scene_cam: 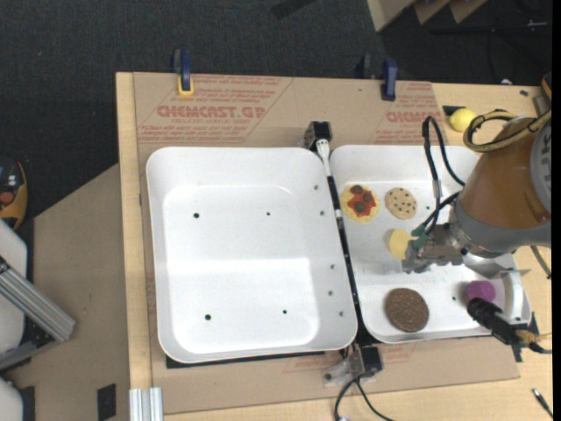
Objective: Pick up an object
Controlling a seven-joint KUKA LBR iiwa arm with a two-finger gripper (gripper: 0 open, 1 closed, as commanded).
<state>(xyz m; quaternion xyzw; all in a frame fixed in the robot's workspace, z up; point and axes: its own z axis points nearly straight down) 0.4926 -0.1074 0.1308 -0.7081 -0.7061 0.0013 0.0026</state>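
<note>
Yellow piece (399,241) in right bin (377,158), mid-floor, just left of my claw (421,254), touching or nearly; claw state cannot tell; brown cookie (407,310) near front edge

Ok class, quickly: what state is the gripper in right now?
Gripper: low in the right bin, beside a pale yellow object; open or closed cannot be told.

Looks like a robotics lab / test bench. Bench top (263,103) is brown board w/ printed protective film, held by blue clamps (183,67) at far edge. Two white bins (166,235) fixed side by side, loose black cables (431,160) running over them. Aluminium extrusion (35,301) at left, dark carpet beyond the bench.
</note>
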